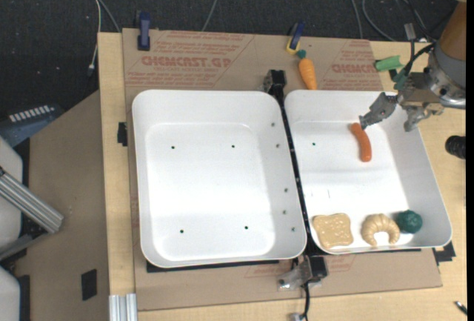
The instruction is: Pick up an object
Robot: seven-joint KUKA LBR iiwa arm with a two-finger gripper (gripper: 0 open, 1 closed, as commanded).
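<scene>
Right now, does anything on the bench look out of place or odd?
Yes: a toy carrot lies on the cardboard behind the bins, outside both. The sausage, toast, croissant and green ball all sit inside the right bin. Nothing looks spilled or damaged.

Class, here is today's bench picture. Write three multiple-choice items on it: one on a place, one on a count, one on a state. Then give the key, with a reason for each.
1. Where does the carrot lie?
A. In the left bin
B. On the board behind the bins
C. Beside the croissant

2. How many things lie in the right bin?
A. Two
B. Four
C. Six

3. How do the gripper fingers stand?
A. Spread, holding nothing
B. Shut on the sausage
C. Shut on the toast

Key: B, the carrot rests on the cardboard beyond the rims. B, sausage, toast, croissant and green ball. A, a gap shows between the fingers, above the sausage.
</scene>
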